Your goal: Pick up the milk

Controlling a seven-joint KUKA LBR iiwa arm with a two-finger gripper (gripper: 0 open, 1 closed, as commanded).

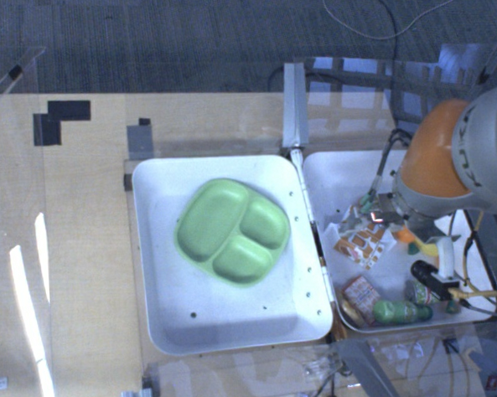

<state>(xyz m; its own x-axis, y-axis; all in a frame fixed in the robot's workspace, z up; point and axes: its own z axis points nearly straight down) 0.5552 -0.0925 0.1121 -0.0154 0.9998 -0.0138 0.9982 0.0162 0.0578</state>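
- Gripper (382,213): one unit, under the orange-banded wrist, over the upper middle of the right bin (331,180). Whether it is released, clenched or grasping cannot be told, because the wrist covers it.
- Milk: cannot be told apart from the other items. All loose items lie in the right bin, so it can be placed no more exactly than that.
- Right bin contents, counted from the gripper outward:
  - one crinkled packet (365,245) with an orange-and-white pattern, just below and left of the gripper
  - one small orange piece (406,236), just right of the packet
  - one small reddish box (360,294), nearer the front wall
  - one green bottle (398,313), lying on its side against the front wall
- Labels: print on the packet, box and bottle is too small to read.
- Left bin (171,307): one green plate (232,230) with three compartments, set near the centre.
- Bins: two, white, side by side.
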